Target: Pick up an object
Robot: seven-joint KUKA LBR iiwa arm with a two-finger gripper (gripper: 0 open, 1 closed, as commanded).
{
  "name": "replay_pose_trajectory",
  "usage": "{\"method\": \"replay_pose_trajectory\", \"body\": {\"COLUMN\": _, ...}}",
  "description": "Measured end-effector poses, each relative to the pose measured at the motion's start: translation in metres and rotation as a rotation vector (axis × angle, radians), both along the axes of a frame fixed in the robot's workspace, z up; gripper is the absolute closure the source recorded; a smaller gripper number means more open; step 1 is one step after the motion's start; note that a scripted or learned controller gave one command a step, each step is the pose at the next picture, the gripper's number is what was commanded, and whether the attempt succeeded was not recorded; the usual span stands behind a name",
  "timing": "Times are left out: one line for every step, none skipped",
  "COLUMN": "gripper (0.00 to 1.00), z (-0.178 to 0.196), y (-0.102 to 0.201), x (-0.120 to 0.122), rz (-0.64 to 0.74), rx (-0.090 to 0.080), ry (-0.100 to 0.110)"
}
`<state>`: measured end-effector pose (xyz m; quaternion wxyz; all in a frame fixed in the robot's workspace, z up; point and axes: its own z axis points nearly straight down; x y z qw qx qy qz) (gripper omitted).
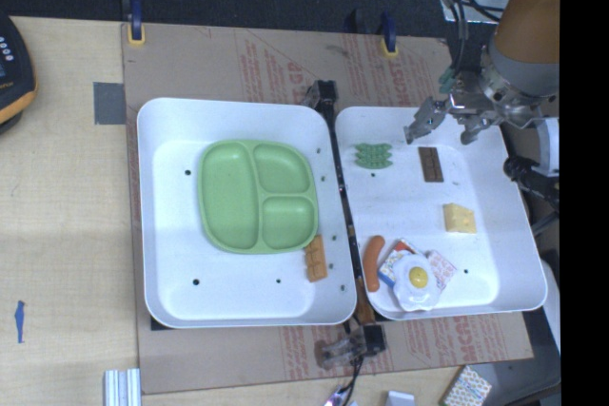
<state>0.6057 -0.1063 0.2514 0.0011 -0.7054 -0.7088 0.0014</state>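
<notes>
My gripper (446, 128) hangs over the far edge of the right bin (495, 295), its two fingers spread open with nothing between them. Just below it lies a brown chocolate bar (431, 164). A green leafy piece (373, 155) lies to the left of the bar. A yellow cheese cube (460, 219) rests nearer the middle right. At the near left of that bin are an orange sausage (372, 261) and a fried egg (417, 280) on a white packet (436, 273).
The left bin (162, 204) holds a green three-compartment plate (258, 196) and a small tan cracker (315, 260) at its near right. Clamps stand at the bins' joint, far (324, 94) and near (357, 342). The arm's orange band (529, 9) looms at the upper right.
</notes>
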Motion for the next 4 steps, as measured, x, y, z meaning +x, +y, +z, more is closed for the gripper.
{"method": "replay_pose_trajectory", "body": {"gripper": 0.0, "z": -0.063, "y": -0.048, "x": 0.011, "rz": -0.002, "rx": -0.002, "ry": 0.004}}
{"method": "replay_pose_trajectory", "body": {"gripper": 0.0, "z": -0.142, "y": -0.087, "x": 0.039, "rz": -0.002, "rx": -0.002, "ry": 0.006}}
{"method": "replay_pose_trajectory", "body": {"gripper": 0.0, "z": -0.156, "y": -0.069, "x": 0.021, "rz": -0.002, "rx": 0.0, "ry": 0.004}}
{"method": "replay_pose_trajectory", "body": {"gripper": 1.0, "z": -0.144, "y": -0.071, "x": 0.023, "rz": -0.002, "rx": -0.002, "ry": 0.001}}
